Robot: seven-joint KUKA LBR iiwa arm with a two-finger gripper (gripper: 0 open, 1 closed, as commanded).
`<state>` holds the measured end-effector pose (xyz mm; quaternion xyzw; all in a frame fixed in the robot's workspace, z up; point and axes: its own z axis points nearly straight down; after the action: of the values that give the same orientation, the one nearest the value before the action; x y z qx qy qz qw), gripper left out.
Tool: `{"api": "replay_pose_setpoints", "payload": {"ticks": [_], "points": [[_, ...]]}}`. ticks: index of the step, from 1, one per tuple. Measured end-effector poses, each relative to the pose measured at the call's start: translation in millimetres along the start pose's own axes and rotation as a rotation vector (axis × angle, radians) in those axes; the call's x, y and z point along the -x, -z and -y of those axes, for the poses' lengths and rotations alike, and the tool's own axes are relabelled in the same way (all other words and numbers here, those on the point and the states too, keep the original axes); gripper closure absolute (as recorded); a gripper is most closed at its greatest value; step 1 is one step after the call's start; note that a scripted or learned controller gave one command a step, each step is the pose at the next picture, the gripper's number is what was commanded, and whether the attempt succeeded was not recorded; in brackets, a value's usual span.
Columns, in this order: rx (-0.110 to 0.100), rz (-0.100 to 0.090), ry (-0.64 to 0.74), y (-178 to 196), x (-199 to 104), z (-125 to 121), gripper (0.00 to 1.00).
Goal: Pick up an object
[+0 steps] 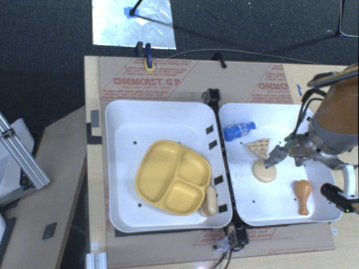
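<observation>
This is a robotics lab or test cell, not a home or kitchen. The counter (pixel 185 77) is a board still wearing its printed protective film, held at the far edge by a clamp (pixel 147 56). Two shallow white bins (pixel 168 114) sit side by side on it, joined along a black seam. An industrial arm (pixel 336 122) reaches in from the right. An aluminium framing bar (pixel 22 161) stands at the left, cables (pixel 252 55) trail over dark carpet, and the food items are toy props, such as a plastic drumstick (pixel 303 195).

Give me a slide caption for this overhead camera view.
Gripper hovers over a round cookie in the right bin; yellow tray in the left bin.
</observation>
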<state>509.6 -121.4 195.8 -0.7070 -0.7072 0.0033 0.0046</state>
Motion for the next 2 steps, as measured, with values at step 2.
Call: {"api": "replay_pose_setpoints", "payload": {"ticks": [2], "points": [[0.008, 0.001, 0.000, -42.2, 9.3, -3.3, 0.00]]}}
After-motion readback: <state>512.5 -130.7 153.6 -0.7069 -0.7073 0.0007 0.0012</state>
